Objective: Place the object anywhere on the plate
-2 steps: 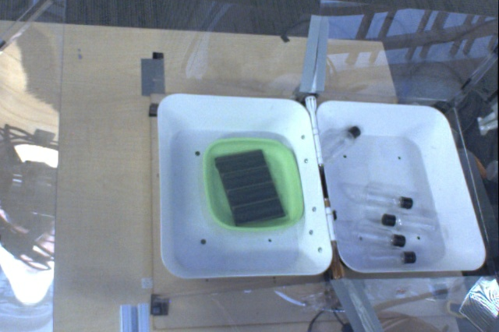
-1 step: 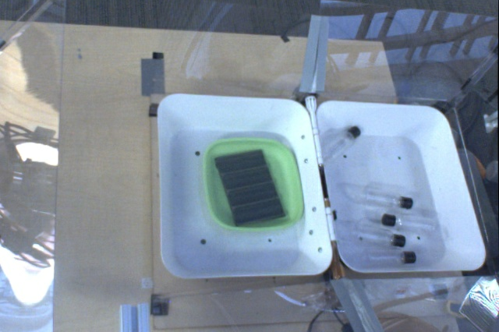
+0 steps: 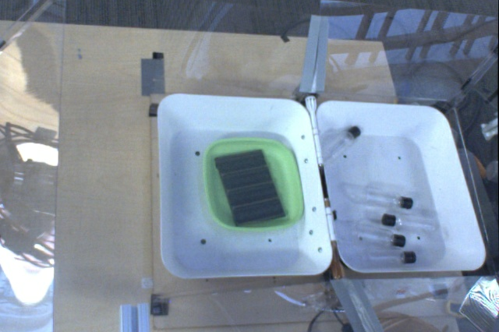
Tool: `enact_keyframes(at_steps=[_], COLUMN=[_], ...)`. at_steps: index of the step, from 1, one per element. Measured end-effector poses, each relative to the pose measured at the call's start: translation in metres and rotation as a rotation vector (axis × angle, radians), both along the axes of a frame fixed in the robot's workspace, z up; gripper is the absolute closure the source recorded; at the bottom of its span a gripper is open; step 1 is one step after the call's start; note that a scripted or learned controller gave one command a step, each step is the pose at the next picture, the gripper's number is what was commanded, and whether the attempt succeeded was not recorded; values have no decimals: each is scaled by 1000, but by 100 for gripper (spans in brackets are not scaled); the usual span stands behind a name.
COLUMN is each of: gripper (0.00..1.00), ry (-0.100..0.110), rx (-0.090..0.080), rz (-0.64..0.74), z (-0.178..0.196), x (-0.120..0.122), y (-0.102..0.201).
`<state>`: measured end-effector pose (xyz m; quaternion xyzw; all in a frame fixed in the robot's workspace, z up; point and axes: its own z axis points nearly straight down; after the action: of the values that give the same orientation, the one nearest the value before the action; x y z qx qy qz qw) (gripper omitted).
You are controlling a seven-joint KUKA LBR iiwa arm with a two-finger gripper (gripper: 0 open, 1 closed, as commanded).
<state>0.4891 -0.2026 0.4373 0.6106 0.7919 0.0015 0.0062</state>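
Note:
A square lime-green plate (image 3: 211,186) sits in the middle of the left white bin (image 3: 173,245). On the plate lies a dark grey ridged rectangular block (image 3: 249,188), flat and turned slightly off square. It lies wholly inside the plate's rim. Several clear tubes with black caps lie in the right white bin (image 3: 456,167). One tube (image 3: 347,137) is near that bin's back left corner. The others (image 3: 394,221) are clustered toward its front.
A grey metal bracket (image 3: 316,58) stands behind the seam between the two bins. The bench top (image 3: 86,167) to the left of the bins is bare wood under a reflective clear sheet. A small dark clamp (image 3: 153,75) sits behind the left bin.

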Motion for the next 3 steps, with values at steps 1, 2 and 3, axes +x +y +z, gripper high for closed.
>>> enact_keyframes(at_steps=[1, 2, 3], gripper=[0, 0, 0], ry=[2, 2, 3], rx=[-2, -6, -8], rz=[263, 539, 738], z=[0, 0, 0], x=[0, 0, 0], y=[-3, -3, -3])
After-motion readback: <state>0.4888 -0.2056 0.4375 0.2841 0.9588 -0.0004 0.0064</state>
